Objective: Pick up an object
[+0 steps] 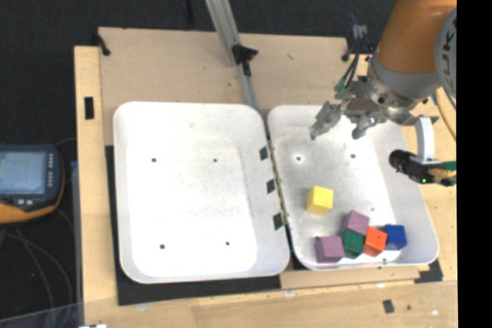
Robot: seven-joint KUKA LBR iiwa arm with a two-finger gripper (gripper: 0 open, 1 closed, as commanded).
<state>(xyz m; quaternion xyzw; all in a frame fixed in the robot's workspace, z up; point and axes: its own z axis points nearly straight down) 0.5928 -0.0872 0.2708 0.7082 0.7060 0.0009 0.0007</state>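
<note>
The yellow block (320,200) sits by itself near the middle of the right bin (296,136), and nothing is touching it. The arm (415,34) reaches in from the right and holds its gripper (342,121) up over the far end of that bin, fingers spread apart with nothing between them. Two purple blocks (356,223), a green block (353,242), an orange block (375,240) and a blue block (395,236) huddle together in the near corner, and the left bin (131,123) lies beside.
</note>
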